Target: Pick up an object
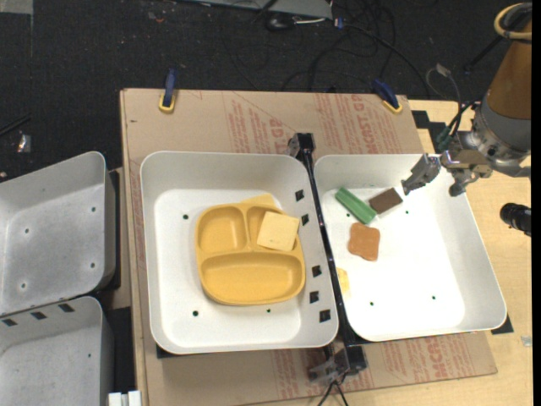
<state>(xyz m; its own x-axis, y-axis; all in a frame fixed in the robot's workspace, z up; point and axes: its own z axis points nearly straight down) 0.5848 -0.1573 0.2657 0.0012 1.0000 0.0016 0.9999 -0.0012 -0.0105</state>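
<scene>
In the right bin [456,303] lie a green bar [354,205], a dark brown block [385,200] touching its right end, and an orange-brown toast-like piece [364,242] just below them. My gripper [440,177] hovers over the bin's upper right part, to the right of the brown block. Its fingers are spread open with nothing between them; the left finger [419,175] is close to the brown block. The left bin [169,311] holds a yellow divided plate [245,273] with a pale yellow square block [277,231] on its upper right section.
A black divider with clips [319,252] runs between the two bins. A small yellow scrap [341,276] lies by the right bin's left wall. Spare white bins [51,227] stand at the far left. Cables lie on the dark floor behind the bench.
</scene>
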